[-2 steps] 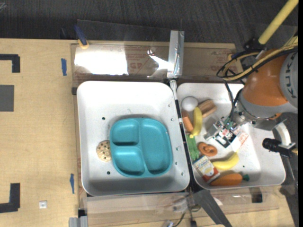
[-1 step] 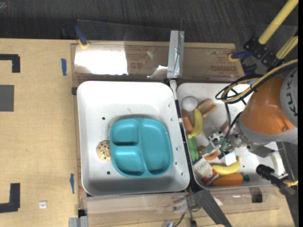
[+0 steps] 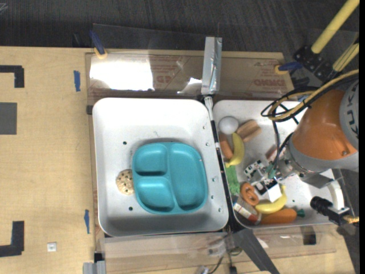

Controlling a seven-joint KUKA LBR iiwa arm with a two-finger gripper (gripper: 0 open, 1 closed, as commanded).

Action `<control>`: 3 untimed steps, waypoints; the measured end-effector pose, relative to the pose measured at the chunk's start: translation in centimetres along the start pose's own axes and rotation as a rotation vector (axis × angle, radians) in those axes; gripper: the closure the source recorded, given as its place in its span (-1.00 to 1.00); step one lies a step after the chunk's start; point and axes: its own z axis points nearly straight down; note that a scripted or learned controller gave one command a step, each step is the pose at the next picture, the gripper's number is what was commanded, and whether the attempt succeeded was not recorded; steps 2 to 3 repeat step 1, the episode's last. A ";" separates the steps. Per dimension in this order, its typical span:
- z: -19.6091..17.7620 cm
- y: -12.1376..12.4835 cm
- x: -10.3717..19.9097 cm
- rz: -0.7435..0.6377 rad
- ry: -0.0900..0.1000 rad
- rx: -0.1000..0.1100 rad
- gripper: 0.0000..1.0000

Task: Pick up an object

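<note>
Arm low over right white bin [image 3: 296, 104], gripper [image 3: 268, 181] among toy food clutter. Finger state: cannot tell. Yellow plastic banana [image 3: 272, 203] just beside gripper. Step: grasp approach. Next: close on one item, lift straight.

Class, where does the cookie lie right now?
In the camera view the cookie lies in the left bin, touching the left edge of the teal divided tray.
</note>
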 end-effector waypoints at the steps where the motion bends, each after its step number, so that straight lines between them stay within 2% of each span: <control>1: -7.9 8.4 5.7 0.008 0.019 0.027 1.00; 3: -7.9 8.4 5.7 0.008 0.019 0.027 1.00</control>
